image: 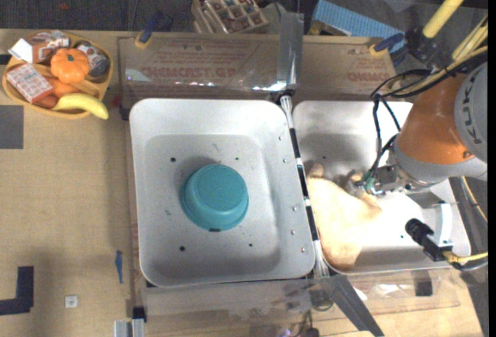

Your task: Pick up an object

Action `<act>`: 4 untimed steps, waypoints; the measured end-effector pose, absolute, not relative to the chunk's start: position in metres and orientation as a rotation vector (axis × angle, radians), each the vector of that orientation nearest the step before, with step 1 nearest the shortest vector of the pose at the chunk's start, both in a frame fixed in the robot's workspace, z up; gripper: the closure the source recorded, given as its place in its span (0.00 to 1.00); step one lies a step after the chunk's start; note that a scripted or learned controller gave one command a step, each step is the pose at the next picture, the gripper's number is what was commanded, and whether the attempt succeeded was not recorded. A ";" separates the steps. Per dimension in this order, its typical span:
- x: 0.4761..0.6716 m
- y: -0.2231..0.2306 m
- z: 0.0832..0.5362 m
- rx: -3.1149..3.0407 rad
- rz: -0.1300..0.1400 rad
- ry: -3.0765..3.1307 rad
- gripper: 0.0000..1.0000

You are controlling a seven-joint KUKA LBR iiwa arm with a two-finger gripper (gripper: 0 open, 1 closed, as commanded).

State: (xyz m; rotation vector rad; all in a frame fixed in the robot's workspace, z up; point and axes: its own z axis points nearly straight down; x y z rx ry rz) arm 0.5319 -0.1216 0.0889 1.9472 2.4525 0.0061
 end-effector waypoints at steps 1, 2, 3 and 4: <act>0.490 -0.129 0.088 1.882 0.008 2.507 0.00; 0.490 -0.129 0.088 1.882 0.009 2.506 0.00; 0.500 -0.125 0.089 1.642 0.004 2.664 0.00; 0.501 -0.126 0.100 1.647 0.009 2.656 1.00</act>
